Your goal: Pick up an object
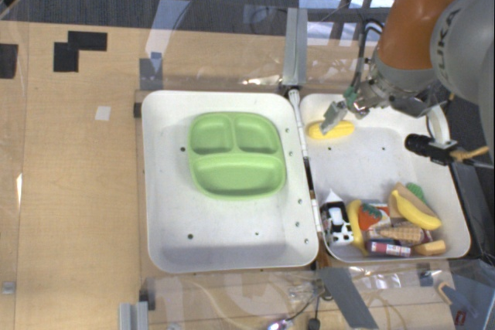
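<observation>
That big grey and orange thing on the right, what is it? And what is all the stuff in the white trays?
It is a robot arm, and a computer program moves it. The picture comes from one camera fixed above the bench, looking down at a slant. At the arm's tip is a gripper with two fingers, a bit like tongs. Its job is to pick something up. The bench holds two shallow white trays. The left tray has a green plate with three sections. The right tray has a small yellow toy near its top, right under the gripper, and a pile of toy food at the bottom. I cannot tell whether the gripper has grabbed the yellow toy.
</observation>
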